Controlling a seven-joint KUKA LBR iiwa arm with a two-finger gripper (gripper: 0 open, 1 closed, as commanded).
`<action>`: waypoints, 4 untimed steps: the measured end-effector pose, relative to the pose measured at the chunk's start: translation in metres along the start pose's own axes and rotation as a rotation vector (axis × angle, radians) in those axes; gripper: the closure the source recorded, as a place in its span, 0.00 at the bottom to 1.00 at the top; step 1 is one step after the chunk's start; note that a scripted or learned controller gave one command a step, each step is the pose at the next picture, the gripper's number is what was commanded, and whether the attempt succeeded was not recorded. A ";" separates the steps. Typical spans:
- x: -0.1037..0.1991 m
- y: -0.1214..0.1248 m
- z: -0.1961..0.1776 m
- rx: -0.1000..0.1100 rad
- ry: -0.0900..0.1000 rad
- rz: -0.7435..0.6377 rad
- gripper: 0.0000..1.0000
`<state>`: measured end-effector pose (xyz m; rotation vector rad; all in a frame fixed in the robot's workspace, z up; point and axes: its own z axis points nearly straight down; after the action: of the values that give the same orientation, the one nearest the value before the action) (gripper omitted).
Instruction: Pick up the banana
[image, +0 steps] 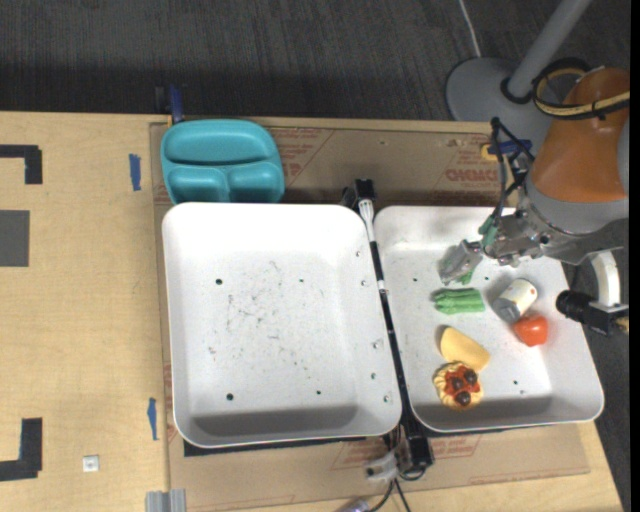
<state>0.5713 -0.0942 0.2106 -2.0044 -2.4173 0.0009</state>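
We are looking first at the banana (463, 347), a short yellow piece that is lying in the right-hand bin (560, 405), toward its near side. Just below it, touching or almost so, a small tart topped with red berries (457, 385) is sitting. Above it a green pod-like piece (458, 299) is lying crosswise, and to the right a red tomato (532, 331) is resting beside a white-and-grey cylinder (516, 296).

The gripper (462, 262) is hanging over the far part of the same bin, above the green piece and apart from the banana; we cannot tell its state from this angle, and we are seeing nothing held in it. The left-hand bin (270, 320) is lying beside it on the tabletop (80, 300), with a teal tray (222, 160) behind.

We are judging this as the approach step, with the grasp not yet made. The next move is calling for travel toward the near side, then a descent centred on the banana, keeping off the tart.
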 end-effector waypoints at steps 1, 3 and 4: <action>0.045 -0.049 0.026 0.000 0.001 -0.085 0.00; 0.060 -0.082 -0.151 -0.004 -0.002 -0.073 0.00; 0.091 -0.077 -0.008 -0.001 0.000 -0.274 0.00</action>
<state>0.4792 -0.0187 0.2183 -1.6554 -2.6691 0.0000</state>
